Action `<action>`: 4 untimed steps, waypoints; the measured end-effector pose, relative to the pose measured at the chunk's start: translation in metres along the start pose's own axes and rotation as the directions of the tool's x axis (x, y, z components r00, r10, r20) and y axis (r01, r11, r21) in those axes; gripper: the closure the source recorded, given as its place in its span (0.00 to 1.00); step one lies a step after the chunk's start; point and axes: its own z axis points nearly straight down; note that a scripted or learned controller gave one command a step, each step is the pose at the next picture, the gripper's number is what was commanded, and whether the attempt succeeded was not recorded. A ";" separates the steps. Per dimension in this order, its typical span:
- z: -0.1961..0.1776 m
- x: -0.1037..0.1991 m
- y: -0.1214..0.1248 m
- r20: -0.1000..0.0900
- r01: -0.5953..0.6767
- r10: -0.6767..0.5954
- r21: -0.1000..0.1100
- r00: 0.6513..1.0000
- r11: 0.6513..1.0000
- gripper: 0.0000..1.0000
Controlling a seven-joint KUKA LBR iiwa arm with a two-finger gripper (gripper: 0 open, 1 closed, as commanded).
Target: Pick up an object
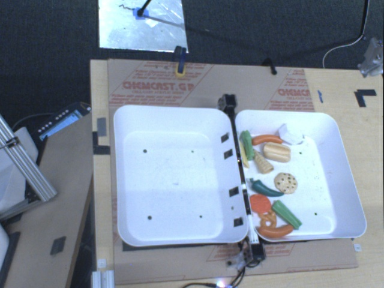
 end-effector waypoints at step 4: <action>0.179 0.021 -0.054 -0.007 -0.001 0.002 0.031 1.000 1.000 1.00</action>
